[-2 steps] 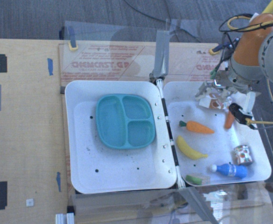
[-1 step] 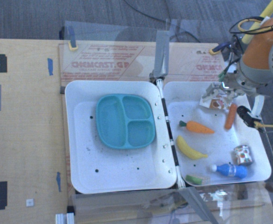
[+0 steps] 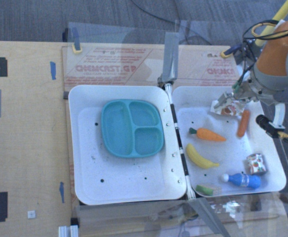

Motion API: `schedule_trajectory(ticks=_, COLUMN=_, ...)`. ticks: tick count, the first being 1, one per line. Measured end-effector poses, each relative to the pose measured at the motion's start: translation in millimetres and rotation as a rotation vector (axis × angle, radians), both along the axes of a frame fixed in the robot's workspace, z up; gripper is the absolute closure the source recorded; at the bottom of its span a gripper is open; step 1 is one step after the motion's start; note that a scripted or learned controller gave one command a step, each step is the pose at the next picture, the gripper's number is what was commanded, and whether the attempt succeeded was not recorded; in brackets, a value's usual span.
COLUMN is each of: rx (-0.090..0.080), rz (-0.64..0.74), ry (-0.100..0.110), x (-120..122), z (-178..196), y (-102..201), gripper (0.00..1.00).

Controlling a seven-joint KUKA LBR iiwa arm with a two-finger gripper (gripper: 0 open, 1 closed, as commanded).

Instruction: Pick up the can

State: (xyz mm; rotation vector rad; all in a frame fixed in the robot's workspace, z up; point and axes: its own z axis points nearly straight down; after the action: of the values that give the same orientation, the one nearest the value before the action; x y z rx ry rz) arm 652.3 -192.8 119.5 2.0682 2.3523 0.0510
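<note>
Here: right bin (image 3: pixel 203 98), can (image 3: pixel 255 164) lying at about four o'clock, just above blue bottle (image 3: pixel 243 180). Arm (image 3: pixel 274 58) over the one-o'clock corner, tool (image 3: pixel 242 90) down beside crumpled wrapper (image 3: pixel 225 106); open or closed, cannot tell. Two carrots (image 3: pixel 210 135), banana (image 3: pixel 200 159) nearer centre. Left bin (image 3: pixel 85 132): teal divided plate (image 3: pixel 132 128).

I see open floor mid-bin beside the can (image 3: pixel 255 164), though the blue bottle (image 3: pixel 243 180) crowds its near side.
</note>
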Motion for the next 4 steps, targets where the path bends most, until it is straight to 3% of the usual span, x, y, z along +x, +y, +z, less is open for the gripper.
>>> schedule_trajectory(ticks=1, rx=0.006, rz=0.066, ry=0.004, x=0, z=0, y=-5, gripper=0.00)
schedule_trajectory(ticks=2, rx=-0.002, rz=0.097, ry=-0.014, x=-8, z=0, y=-6, gripper=0.00)
schedule_trajectory(ticks=3, rx=-0.022, rz=-0.034, ry=0.002, x=3, z=-1, y=9, gripper=0.00)
schedule_trajectory(ticks=4, rx=-0.008, rz=-0.034, ry=-0.011, x=-3, z=-1, y=3, gripper=0.00)
